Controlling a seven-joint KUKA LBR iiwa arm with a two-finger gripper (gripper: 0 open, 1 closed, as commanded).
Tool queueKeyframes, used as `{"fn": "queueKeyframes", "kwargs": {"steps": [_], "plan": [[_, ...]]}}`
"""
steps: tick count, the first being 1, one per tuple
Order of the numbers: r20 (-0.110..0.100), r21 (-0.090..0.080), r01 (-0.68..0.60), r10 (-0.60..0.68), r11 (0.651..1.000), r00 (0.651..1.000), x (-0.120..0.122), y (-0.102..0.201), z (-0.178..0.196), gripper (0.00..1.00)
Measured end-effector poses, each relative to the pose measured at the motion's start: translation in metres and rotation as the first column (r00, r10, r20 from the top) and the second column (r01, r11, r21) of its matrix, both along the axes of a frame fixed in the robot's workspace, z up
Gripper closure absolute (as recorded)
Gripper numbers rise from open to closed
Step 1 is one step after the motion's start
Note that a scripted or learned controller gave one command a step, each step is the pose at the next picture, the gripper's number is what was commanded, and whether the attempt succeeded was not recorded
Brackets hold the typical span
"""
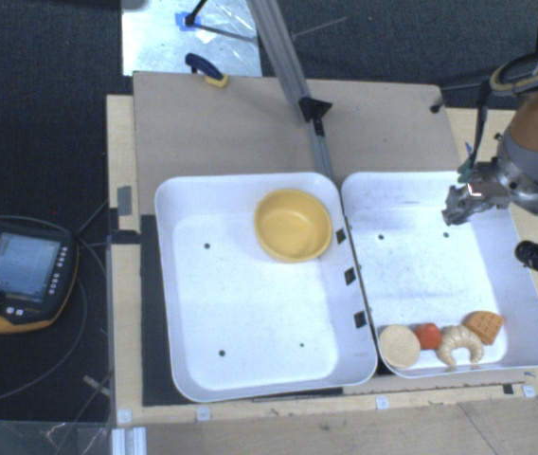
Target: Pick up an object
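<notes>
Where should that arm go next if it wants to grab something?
Probably toward the near edge of the right bin: the gripper hovers over bare floor near its far side, while the croissant and other small items lie along the near wall.

Glossy yellow plastic bowl (293,225), matt white bins (250,368)

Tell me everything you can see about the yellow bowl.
The yellow bowl is round, plain and smooth, plastic by its look, with a matte pale yellow finish. It stands upright, mouth up, nothing visible inside it. It sits in the left bin, near the bin's far right corner, resting on the floor close to the far wall. Nothing else touches it.
</notes>
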State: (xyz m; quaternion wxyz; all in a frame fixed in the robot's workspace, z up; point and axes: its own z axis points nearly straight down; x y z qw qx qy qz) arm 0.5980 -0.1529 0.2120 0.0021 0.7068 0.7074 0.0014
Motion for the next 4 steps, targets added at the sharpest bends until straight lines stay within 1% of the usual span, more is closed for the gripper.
{"fn": "queueKeyframes", "kwargs": {"steps": [1,2,3,4], "plan": [[0.0,0.0,0.0,0.0,1.0,1.0,0.001,0.0,0.049,1.0],[-0.004,0.002,-0.004,0.004,1.0,1.0,0.025,0.05,0.045,1.0],[-0.005,0.002,-0.004,0.004,1.0,1.0,0.034,0.099,0.029,1.0],[-0.004,0.002,-0.004,0.004,1.0,1.0,0.045,0.161,0.026,1.0]]}}
